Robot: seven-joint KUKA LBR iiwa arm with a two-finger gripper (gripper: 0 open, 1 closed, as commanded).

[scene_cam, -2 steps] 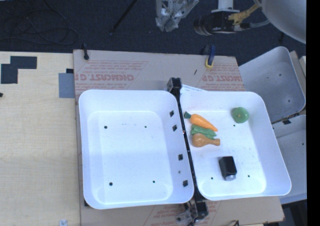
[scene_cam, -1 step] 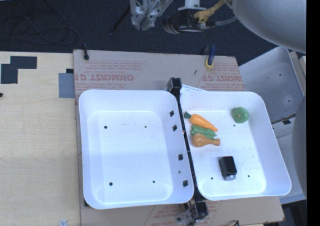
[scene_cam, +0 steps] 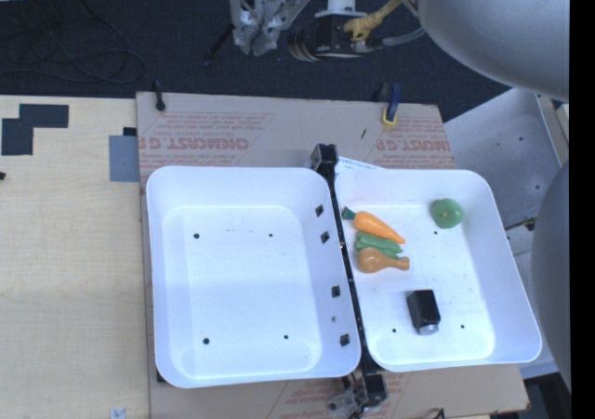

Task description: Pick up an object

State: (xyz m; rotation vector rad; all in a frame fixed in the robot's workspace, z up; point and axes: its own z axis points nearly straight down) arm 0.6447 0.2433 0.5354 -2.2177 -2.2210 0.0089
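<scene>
below the camera, two white bins sit on cardboard. we find the carrot (scene_cam: 376,224) in the right bin (scene_cam: 483,338), near the divider, its long axis diagonal. the gripper (scene_cam: 265,18) hangs well beyond the bins, holding nothing; jaw opening unclear.

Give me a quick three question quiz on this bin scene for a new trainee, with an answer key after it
1. True or false: the green ball lies in the left bin.
2. Which lies nearest the bottom edge of the right bin? A carrot B black block C green ball
3. Fill in: the gripper hangs above the ___ edge of the bench.

Key: 1 false. 2 B. 3 far.
</scene>
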